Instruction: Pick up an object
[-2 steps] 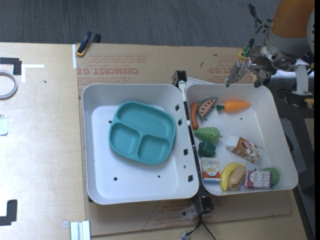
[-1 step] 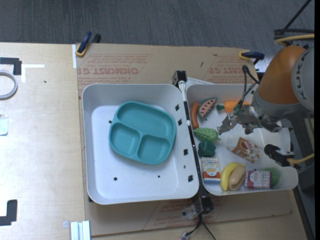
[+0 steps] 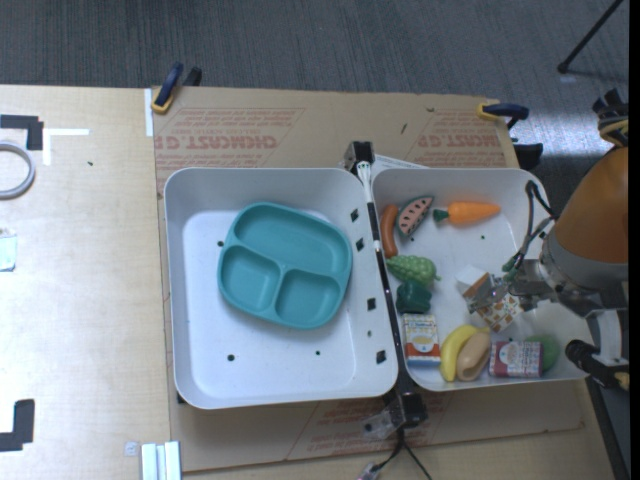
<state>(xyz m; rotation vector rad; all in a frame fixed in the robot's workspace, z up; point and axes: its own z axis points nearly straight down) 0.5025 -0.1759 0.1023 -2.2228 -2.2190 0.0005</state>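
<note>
My gripper (image 3: 503,290) reaches in from the right and hangs low over the right part of the right bin (image 3: 520,183). Directly at its tip lies a small speckled packet (image 3: 492,308), partly covered by the gripper. Whether the packet is held I cannot make out. Around it in the same bin are a carrot (image 3: 466,211), a watermelon slice (image 3: 413,215), a sausage (image 3: 387,230), a leafy green piece (image 3: 413,267), a green pepper (image 3: 412,295), a juice carton (image 3: 422,336), a banana (image 3: 454,354), a bread roll (image 3: 474,352) and a pink box (image 3: 519,359).
The left bin (image 3: 190,298) holds a teal divided plate (image 3: 285,265). Black clips (image 3: 358,154) join the bins along the shared wall. The arm's orange band (image 3: 603,208) looms over the right bin's right wall. A tape roll (image 3: 12,170) lies at far left on the bench.
</note>
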